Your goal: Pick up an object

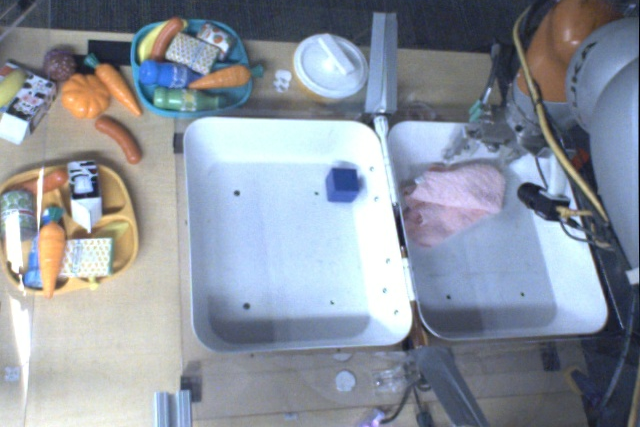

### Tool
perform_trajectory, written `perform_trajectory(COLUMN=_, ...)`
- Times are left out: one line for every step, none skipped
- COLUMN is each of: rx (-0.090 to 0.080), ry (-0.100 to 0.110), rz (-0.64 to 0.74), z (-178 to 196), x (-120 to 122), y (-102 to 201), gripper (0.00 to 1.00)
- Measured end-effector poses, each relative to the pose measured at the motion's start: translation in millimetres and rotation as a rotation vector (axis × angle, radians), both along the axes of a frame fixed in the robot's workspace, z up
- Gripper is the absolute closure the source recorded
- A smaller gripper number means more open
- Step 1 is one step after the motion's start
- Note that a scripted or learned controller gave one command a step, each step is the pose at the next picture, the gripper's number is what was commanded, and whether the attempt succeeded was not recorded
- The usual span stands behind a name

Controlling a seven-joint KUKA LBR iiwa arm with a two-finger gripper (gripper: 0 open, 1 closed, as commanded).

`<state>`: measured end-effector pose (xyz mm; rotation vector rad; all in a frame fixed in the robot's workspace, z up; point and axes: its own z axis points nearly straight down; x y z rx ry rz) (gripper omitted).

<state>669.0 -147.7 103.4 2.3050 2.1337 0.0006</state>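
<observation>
Nearest the camera, both white bins show bare floor. Further up, a small blue cube (343, 184) sits flat in the left bin (230, 315), upper right part, near the divider. Across it, a crumpled pink cloth (453, 201) lies in the right bin (580, 310), its left edge touching the wall. Beyond, the gripper (490, 132) hangs by the right bin's far rim, tangled among cables; whether it is clenched or released, I can't tell.

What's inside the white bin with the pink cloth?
The right bin holds a crumpled pink cloth, with the gripper at its far edge. Anything under the cloth is covered.
</observation>
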Motion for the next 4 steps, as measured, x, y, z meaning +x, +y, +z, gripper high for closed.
perform_trajectory(rx=-0.002, ry=-0.007, rz=-0.003, z=-15.5, x=-68.9, y=-38.2, gripper=0.0)
perform_trajectory(rx=-0.003, ry=-0.011, rz=0.164, z=-14.3, x=-123.9, y=-43.3, gripper=0.0)
perform_trajectory(rx=-0.004, ry=-0.01, rz=0.346, z=-13.1, x=-178.2, y=-57.6, gripper=0.0)
perform_trajectory(rx=-0.004, ry=-0.018, rz=0.358, z=-12.9, x=-161.8, y=26.9, gripper=0.0)
